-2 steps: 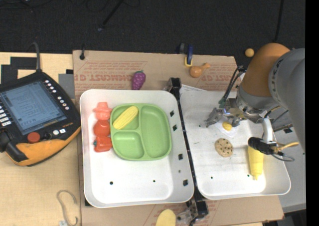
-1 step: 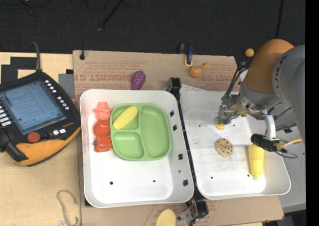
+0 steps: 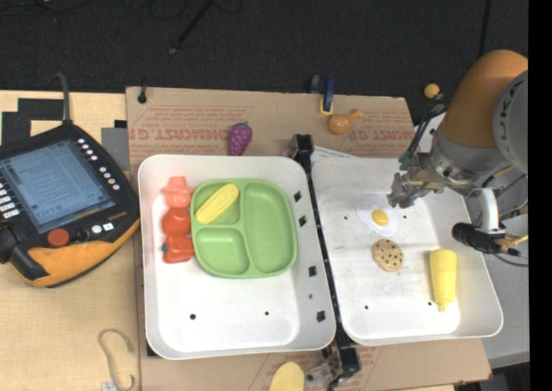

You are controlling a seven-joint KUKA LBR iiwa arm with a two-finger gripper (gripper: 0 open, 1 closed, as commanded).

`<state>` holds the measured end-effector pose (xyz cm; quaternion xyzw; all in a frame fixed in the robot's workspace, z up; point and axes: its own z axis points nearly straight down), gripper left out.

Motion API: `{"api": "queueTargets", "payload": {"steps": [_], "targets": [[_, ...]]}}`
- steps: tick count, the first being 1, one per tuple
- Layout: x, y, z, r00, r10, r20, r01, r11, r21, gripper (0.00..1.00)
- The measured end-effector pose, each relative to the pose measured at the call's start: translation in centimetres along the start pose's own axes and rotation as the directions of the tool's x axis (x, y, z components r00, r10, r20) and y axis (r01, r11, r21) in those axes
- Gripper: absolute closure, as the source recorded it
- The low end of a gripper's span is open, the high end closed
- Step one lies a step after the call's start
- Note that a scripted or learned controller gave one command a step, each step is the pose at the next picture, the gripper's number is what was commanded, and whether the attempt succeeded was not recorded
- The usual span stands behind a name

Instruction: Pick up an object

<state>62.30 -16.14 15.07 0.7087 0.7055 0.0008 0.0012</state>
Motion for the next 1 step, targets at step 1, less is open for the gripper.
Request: {"api": "queueTargets", "payload": {"steps": [1], "targets": [[0.15, 0.35, -6.36, 1.0, -0.004, 0.0, 0.004, 1.0, -0.003, 1.0]]}}
